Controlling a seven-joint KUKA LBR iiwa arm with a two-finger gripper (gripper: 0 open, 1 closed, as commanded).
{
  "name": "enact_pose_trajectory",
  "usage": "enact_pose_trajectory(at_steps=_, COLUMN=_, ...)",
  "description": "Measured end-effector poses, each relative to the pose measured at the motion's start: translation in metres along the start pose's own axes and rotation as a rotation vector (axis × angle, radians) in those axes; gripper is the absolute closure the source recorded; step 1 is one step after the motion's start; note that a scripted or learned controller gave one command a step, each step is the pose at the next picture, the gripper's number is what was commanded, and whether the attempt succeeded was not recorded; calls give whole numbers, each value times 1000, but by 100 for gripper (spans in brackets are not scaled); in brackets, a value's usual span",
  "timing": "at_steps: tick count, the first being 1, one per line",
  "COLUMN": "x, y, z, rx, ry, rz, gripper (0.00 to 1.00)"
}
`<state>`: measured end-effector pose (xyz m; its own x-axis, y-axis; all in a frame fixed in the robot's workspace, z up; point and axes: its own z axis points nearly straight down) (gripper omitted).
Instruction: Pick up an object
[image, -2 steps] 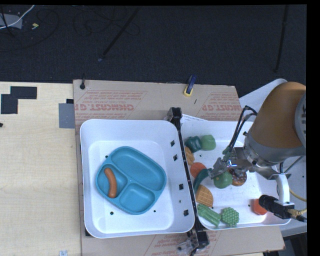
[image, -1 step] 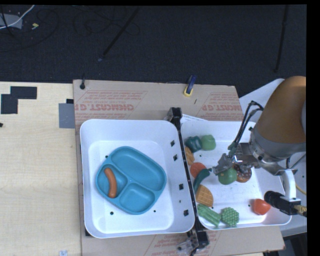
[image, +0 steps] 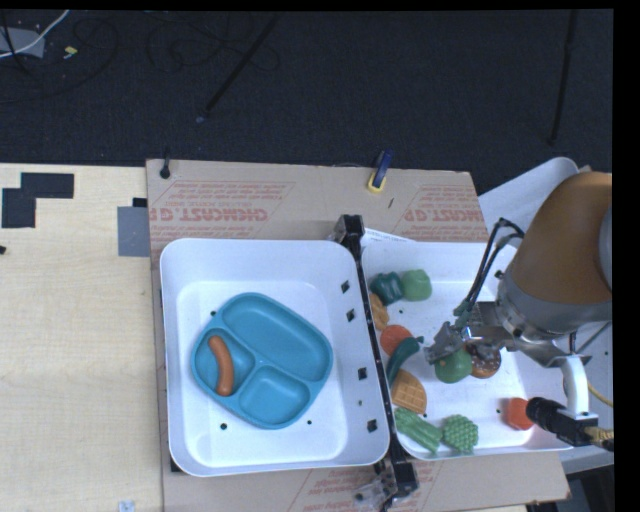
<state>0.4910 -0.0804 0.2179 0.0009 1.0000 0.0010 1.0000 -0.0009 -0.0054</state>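
two white bins below me, and my gripper (image: 452, 352) is down in the right bin (image: 470, 268), right over a round green toy (image: 453, 368). my dark fingers seem to sit around its top, touching it, but i cannot tell how far they are open or whether they truly grip it. a brown round piece (image: 486, 364) lies just beside it. near them lie a teal piece (image: 402, 354) and an orange ball (image: 394, 336). in the left bin (image: 190, 262), a blue tray (image: 270, 352) holds a sausage (image: 222, 364).
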Motion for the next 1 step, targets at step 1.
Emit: enact_pose_trajectory(at_steps=1, x=-4, y=7, z=-18, rx=-4, ry=0, rz=0, gripper=100)
